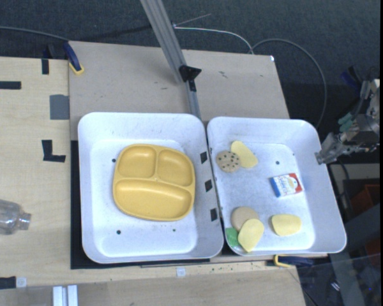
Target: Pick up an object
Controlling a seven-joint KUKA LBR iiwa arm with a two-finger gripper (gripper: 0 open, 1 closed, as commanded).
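Right bin (pixel 306 132) holds a speckled round cookie (pixel 228 161) at ten o'clock, smooth yellow pieces, a small carton (pixel 286 185). Left bin (pixel 89 171) holds a glossy yellow divided plate (pixel 154 182). Gripper (pixel 345 139) sits at three o'clock; its state I cannot tell.

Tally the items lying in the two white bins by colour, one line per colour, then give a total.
Yellow: 4 (divided plastic plate, three pale yellow food pieces)
Brown or tan: 2 (speckled round cookie, tan rounded lump)
Red, white and blue: 1 (small carton)
Green: 1 (green piece at the bin edge)
Total: 8
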